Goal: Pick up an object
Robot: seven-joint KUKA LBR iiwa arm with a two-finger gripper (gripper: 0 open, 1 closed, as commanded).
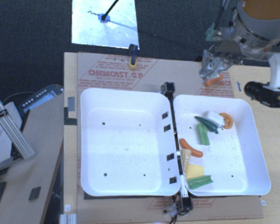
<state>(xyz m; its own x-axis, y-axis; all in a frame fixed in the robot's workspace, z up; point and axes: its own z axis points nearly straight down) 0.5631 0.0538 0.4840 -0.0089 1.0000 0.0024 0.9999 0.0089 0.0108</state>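
Pincer (213, 76) gripping orange piece (214, 81), above right bin (248, 150)

Grey metal arm (253, 33) with an orange band, dark cables alongside.

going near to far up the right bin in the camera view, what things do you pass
green pod → yellow block → orange sausage-shaped piece → light green stick → dark green pepper → orange ring, all in the right bin; beyond its far rim, the gripper.
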